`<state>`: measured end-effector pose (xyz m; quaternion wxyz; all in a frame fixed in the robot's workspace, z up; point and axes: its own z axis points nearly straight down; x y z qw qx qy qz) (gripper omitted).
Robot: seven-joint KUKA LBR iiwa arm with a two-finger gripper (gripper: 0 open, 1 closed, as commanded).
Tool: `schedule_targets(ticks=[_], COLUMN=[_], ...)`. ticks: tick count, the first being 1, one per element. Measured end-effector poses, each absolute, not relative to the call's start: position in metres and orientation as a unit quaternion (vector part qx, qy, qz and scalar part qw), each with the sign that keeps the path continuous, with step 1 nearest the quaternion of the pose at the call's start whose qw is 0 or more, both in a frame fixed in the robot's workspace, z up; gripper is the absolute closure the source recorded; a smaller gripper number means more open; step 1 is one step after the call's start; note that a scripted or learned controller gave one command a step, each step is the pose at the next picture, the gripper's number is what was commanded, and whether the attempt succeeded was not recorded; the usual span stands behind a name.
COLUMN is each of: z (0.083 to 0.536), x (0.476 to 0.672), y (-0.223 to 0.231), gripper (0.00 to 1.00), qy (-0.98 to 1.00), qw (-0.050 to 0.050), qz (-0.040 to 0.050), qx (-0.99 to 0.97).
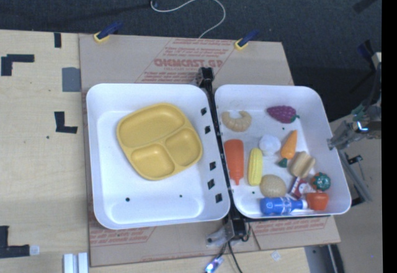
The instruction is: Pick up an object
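My gripper (358,124) at right edge of view, outside right bin (322,110); finger state: cannot tell, view too dim there. Nothing seen in its grasp.

Right bin contents: grapes (282,113), croissant (237,120), carrot (288,143), hot dog (234,160), corn (255,166), potato (272,186), blue bottle (280,206), possibly tomato (317,201).

Left bin (99,141): yellow divided plate (159,140), lying flat.

white bins (99,141): 2 | yellow divided plate (160,140): 1 | toy foods in right bin, about 10: croissant (237,120), grapes (281,113), carrots (288,144) 2, corn (255,166), potato (272,186) | blue bottle (280,206): 1
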<state>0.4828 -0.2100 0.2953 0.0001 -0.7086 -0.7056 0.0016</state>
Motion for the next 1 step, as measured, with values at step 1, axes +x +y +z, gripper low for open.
schedule_targets(ticks=[1], z=[0.3232], x=[0.4844], y=[-0.1707], gripper=[1.0], qy=[-0.709], qw=[0.0], qz=[-0.0007], qx=[-0.705])
